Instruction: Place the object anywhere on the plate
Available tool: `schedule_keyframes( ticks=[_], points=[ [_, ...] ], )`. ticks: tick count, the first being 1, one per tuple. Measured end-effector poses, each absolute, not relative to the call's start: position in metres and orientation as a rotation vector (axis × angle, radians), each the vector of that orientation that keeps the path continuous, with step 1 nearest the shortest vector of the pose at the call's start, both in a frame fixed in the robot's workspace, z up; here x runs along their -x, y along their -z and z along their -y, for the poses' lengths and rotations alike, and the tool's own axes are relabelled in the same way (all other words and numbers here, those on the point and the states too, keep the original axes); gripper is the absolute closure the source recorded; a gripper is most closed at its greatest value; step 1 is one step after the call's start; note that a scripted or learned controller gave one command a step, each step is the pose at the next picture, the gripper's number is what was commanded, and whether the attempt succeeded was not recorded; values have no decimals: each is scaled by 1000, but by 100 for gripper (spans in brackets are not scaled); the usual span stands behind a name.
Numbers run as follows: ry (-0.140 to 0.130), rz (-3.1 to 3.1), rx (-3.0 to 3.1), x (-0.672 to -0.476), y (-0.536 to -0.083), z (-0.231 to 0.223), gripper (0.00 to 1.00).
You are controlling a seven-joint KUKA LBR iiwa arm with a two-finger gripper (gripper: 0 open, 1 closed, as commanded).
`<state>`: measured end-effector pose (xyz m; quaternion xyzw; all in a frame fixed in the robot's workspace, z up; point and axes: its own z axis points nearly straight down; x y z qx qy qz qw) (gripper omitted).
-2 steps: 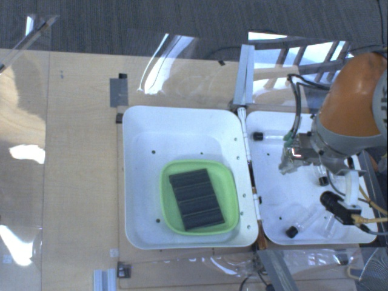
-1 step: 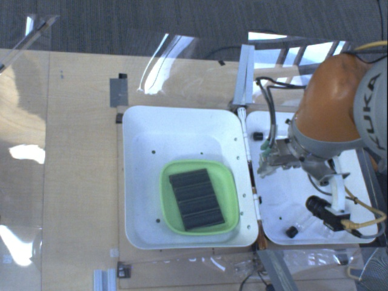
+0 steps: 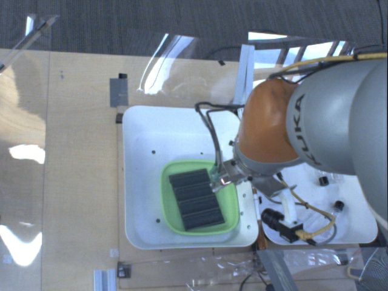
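A green plate (image 3: 171, 209) lies in the left white bin (image 3: 140, 162), toward its front right corner. A dark grey ribbed block (image 3: 195, 199) lies flat on the plate and covers most of it. My gripper (image 3: 220, 179) hangs at the plate's right rim, just beside the block's upper right corner. The orange band and the grey arm above hide most of the gripper.
The right bin (image 3: 357, 226) is mostly covered by the arm; two small dark pieces (image 3: 324, 180) (image 3: 339, 206) lie in it. Bare white bin floor stretches left of and behind the plate. A clear sheet and wooden bench lie at the left.
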<state>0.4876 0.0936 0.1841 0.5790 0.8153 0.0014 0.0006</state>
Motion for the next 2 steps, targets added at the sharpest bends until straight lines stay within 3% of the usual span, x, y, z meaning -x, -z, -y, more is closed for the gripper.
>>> schedule_keyframes(
  ticks=[1,2],
  points=[
    [-5,-2559,-1819,-488,-184,-93,0],
    [-7,-2549,-1828,-526,-185,-34,0]
  ],
)
